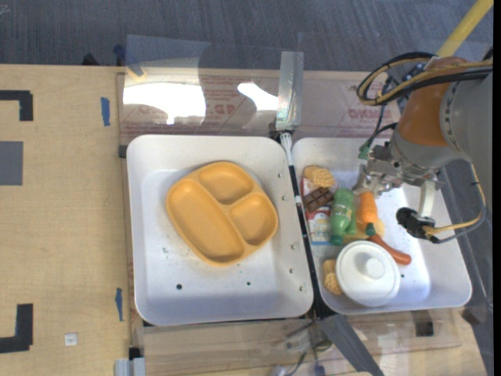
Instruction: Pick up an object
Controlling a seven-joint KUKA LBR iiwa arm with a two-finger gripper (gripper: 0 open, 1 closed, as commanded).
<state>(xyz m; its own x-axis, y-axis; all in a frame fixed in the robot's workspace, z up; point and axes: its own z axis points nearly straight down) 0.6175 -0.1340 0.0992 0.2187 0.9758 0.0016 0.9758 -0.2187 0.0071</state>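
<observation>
The end effector hangs low over the right shallow white bin, beside the orange plastic carrot, likely lining up a grasp.

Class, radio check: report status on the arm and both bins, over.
Gripper low in right bin, above carrot; no grasp seen. Green bottle, white lidded pot crowd alongside. Left bin: orange divided plate.

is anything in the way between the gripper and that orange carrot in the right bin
Nothing visible. The gripper hangs directly above the carrot's upper end. The green bottle lies close along the carrot's left, crowding that side.
</observation>
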